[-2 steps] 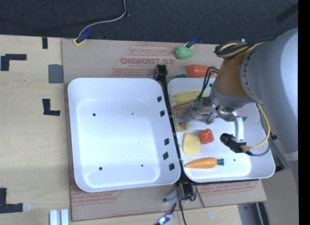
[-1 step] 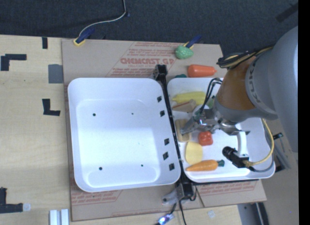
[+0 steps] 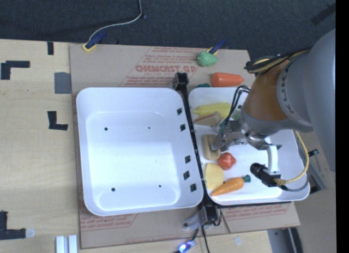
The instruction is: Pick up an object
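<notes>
My gripper [image 3: 221,139] reaches down into the right bin [image 3: 297,192] from the right, its tip over a pale tan piece [image 3: 210,149] near the bin's left wall. Just below it lies a small red tomato-like object [image 3: 226,161]. A yellow banana [image 3: 211,109] and a beige slice [image 3: 207,119] lie above the gripper. A pale yellow block [image 3: 214,176] and an orange carrot [image 3: 229,186] sit at the bin's front.
The left bin [image 3: 131,148] stands beside the right one, with a black divider [image 3: 188,137] between them. On the cardboard behind the bins rest a green object [image 3: 206,58] and an orange-red pepper [image 3: 226,79]. My arm's orange band [image 3: 267,96] covers the right bin's rear.
</notes>
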Controlling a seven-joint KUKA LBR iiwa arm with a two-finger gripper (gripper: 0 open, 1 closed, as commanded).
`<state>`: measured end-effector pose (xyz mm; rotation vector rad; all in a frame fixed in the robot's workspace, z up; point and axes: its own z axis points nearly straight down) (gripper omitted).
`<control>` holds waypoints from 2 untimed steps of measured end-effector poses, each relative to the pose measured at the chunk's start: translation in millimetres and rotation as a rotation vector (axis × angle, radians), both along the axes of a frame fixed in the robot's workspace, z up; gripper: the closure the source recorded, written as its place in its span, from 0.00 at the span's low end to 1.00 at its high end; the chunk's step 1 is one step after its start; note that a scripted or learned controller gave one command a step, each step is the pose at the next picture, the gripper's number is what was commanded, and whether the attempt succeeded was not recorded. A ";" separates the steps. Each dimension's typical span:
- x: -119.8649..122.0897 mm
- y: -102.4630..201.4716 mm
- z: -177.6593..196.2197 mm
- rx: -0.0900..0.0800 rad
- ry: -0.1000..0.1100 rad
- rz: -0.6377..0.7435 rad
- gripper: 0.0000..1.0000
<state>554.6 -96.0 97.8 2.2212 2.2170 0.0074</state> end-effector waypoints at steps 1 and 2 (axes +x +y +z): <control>94.1 -53.6 -9.9 -0.002 0.004 0.004 1.00; 103.1 27.4 121.6 0.000 -0.008 0.012 1.00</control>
